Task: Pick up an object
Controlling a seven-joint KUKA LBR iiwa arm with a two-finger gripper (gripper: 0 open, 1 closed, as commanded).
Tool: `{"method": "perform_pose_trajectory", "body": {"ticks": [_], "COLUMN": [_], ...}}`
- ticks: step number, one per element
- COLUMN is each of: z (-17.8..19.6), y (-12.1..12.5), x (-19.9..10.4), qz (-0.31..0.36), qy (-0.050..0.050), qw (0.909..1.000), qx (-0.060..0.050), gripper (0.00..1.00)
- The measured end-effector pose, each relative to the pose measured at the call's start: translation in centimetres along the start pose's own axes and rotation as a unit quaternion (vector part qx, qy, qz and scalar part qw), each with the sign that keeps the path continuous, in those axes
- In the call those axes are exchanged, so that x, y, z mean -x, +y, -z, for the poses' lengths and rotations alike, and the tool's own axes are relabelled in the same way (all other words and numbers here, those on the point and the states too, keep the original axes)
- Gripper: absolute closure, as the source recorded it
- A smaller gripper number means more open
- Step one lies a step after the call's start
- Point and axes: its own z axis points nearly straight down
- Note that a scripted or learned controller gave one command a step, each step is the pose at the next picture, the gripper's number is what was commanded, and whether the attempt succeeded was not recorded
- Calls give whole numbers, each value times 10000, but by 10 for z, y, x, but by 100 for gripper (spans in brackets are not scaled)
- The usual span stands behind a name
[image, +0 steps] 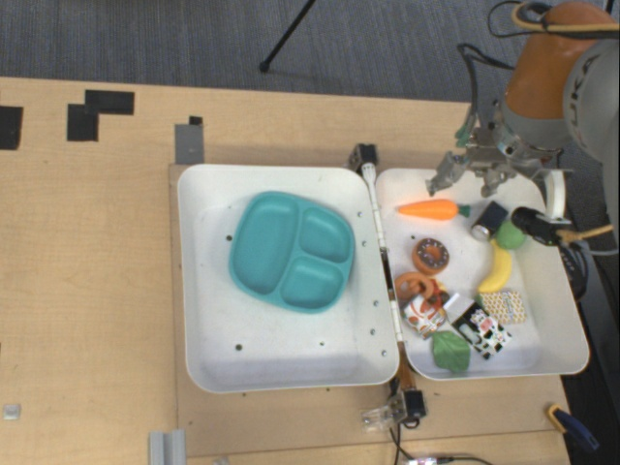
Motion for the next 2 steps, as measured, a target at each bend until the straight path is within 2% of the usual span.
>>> {"method": "perform_pose_trajectory", "body": {"ticks": [1,2], "z": [-108,-109], "y": [-8,10], "x": [-10,-5], "qz": [-3,11], "qy": [-3,23], "qw": [10000,10000], "qx": [16,-88], "gripper": [0,0]}}
